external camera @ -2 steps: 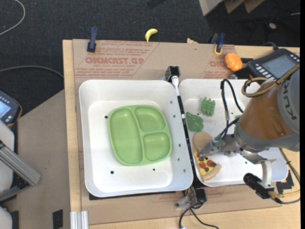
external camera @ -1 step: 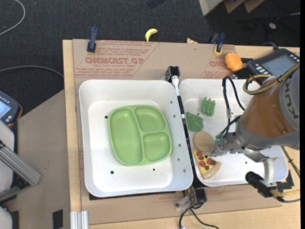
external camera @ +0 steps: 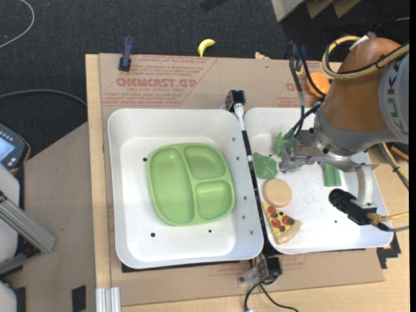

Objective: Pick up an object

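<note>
The right bin (external camera: 312, 240) holds a flat green piece (external camera: 265, 166), a round tan disc (external camera: 278, 191) and a toy pizza slice (external camera: 283, 225) along its left side. A small green bar (external camera: 331, 175) lies further right. My gripper (external camera: 289, 161) hangs low over the bin's upper left part, just right of the flat green piece and above the tan disc. Another green bit (external camera: 279, 142) shows right behind the gripper. The arm's orange wrist covers the bin's far right corner.
The left bin (external camera: 123, 174) holds a green divided plate (external camera: 191, 183). A black divider strip (external camera: 246, 155) runs between the bins. An orange object (external camera: 318, 83) lies behind the right bin; a blue clamp (external camera: 125, 52) and a small banana (external camera: 206, 45) sit at the board's far edge.
</note>
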Controlling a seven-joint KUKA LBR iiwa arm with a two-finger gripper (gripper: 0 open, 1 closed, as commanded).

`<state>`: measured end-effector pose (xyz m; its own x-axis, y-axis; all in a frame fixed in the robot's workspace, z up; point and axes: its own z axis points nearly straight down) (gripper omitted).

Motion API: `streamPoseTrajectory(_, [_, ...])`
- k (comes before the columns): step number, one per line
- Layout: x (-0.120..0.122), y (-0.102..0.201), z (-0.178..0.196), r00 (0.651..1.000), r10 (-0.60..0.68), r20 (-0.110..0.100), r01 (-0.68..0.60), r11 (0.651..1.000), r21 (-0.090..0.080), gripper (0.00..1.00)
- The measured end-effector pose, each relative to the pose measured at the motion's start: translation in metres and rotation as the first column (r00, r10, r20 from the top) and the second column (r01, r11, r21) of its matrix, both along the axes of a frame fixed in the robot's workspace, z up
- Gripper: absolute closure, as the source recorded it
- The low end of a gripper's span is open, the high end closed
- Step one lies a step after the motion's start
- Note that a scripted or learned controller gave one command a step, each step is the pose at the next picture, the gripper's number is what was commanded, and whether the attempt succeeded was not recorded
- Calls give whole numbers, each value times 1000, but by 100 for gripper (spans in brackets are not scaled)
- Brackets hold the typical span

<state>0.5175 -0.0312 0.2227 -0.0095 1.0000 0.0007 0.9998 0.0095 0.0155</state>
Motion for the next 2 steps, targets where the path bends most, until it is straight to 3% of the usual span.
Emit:
streamPoseTrajectory(1, [11, 92, -22, 1000, 1, -14, -1, 1000, 2, 100])
streamPoseTrajectory(2, [-38, 137, 153, 1000, 0, 1, 0, 1000, 7, 100])
